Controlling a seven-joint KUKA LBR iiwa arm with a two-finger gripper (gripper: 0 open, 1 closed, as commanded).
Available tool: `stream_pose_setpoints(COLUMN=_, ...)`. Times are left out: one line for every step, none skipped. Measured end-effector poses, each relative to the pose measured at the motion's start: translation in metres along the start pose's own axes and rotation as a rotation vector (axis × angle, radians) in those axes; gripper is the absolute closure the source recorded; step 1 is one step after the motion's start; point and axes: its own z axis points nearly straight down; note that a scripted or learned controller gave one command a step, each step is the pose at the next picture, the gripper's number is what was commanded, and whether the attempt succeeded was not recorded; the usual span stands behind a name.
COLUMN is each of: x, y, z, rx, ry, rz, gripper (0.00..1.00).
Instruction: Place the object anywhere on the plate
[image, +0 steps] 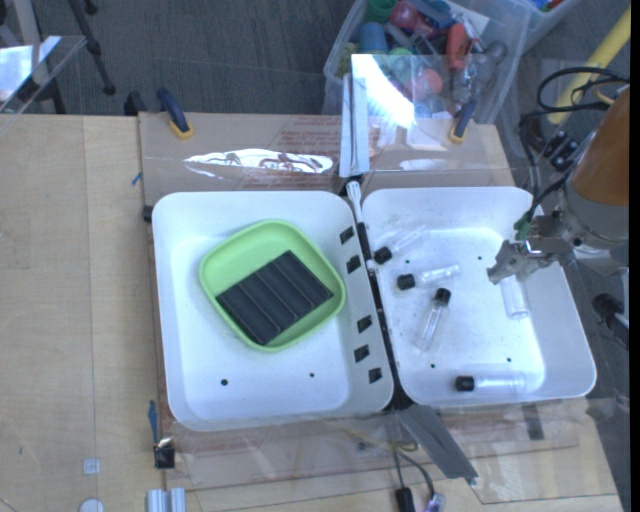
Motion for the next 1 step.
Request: stream_pose_setpoints(x=-0.0001, y=0.0000, z=0.0000, rx=0.000, ry=0.000, rz=0.000, gripper=0.00)
